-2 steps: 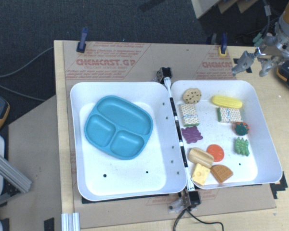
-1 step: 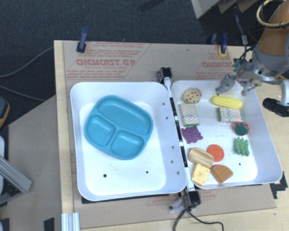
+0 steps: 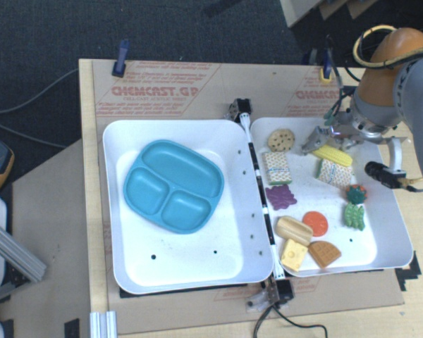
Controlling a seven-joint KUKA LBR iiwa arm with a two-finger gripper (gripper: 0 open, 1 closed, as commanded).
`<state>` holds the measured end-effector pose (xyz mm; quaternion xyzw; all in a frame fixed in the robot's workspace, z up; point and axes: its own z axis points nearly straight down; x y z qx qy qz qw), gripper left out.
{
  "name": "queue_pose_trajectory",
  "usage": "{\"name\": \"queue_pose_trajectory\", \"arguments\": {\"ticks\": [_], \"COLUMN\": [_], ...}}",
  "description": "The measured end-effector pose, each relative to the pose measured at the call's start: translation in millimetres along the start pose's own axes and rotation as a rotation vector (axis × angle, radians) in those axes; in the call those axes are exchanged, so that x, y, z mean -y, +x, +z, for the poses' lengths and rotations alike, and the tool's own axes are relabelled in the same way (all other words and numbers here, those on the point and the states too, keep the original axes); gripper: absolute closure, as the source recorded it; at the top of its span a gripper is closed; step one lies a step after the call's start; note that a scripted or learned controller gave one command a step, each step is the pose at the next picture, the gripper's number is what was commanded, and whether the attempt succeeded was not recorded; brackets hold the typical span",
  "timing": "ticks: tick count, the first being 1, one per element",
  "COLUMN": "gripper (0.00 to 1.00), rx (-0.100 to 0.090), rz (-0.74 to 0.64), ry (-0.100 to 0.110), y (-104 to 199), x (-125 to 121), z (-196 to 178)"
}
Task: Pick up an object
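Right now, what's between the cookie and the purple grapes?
In the camera view, a pale speckled cracker-like block lies between the cookie and the purple grapes.

Both white bins — smooth moulded plastic, slight sheen. Blue divided tray — matt plastic, smooth. Bench board looks like brown paper-faced sheet with red print, dull finish. Toy foods, e.g. purple grapes, appear plastic. Arm wrist is metallic grey, semi-gloss.
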<state>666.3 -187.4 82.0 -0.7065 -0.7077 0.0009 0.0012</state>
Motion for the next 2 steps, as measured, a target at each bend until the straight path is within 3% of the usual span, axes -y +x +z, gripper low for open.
{"name": "queue_pose_trajectory", "arguments": {"ticks": [1, 2], "gripper": [1.0, 1.0], "rx": [0.002, -0.002], "rz": [-0.001, -0.007], "ry": [-0.005, -0.008], "y": [0.0, 96.2], "x": [-1.2, -2.0], "z": [-14.3, -63.8]}}
